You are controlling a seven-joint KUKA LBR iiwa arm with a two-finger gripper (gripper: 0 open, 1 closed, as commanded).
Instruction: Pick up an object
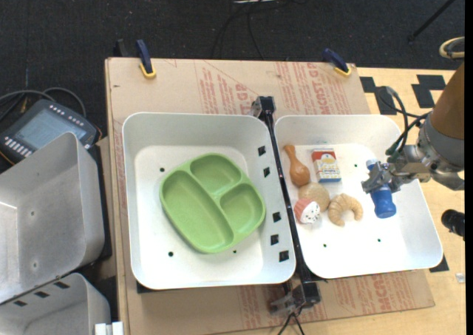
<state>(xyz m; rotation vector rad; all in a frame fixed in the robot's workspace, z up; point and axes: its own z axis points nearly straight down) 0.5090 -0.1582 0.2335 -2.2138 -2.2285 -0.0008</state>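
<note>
One view from above: end effector (378, 178) at three o'clock in right bin (414, 252), poised over blue cylinder (384, 202); spread or pressed together, cannot tell. Probably light, rigid, slick plastic; best pinched across its middle. Croissant (345, 209) just beside, at nine o'clock.

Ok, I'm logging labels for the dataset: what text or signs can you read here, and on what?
Cardboard sheet under the bins: red printed lettering, reversed and too faint to read.
Small red and white box in the right bin: has a printed label, too small to read.
Handheld screen device at left: display blurred, unreadable.
</note>
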